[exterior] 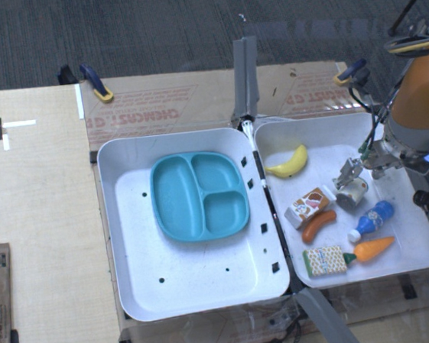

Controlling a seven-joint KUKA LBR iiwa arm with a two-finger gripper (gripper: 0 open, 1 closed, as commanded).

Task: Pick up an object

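Note:
The right bin (397, 150) holds several items: a yellow banana (287, 163), a small white and orange carton (308, 205), a brown sausage (318, 225), a blue bottle with a white cap (373, 219), an orange carrot (374, 249) and a patterned green box (325, 260). My gripper (350, 187) hangs low in this bin, just right of the carton and above the bottle. The grey arm with its orange band (419, 93) reaches in from the right edge. I see nothing held by the gripper.
A teal divided plate (200, 195) lies in the left bin (130, 238). A grey post (246, 79) stands behind the wall between the bins. Clamps (97, 84) pin cardboard at the back. The wooden bench (32, 195) stretches to the left.

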